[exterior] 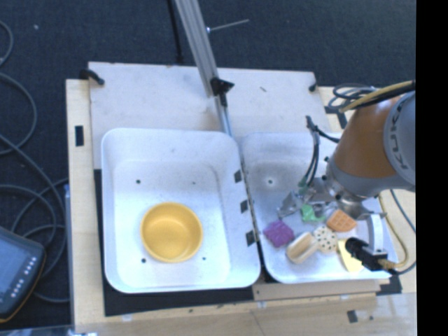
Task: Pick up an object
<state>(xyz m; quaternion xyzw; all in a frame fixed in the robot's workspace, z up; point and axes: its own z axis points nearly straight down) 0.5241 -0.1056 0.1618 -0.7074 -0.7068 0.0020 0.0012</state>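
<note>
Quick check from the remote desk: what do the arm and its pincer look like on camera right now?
The arm is a bulky rounded body with an orange band and grey casing at the right edge. Thin dark cables loop beside it, with yellow and dark cables over its top. The pincer is small, metallic grey, with a green spot.

We see a pale wooden worktop. On it rest two shallow white bins, the left bin touching the right bin.
</note>
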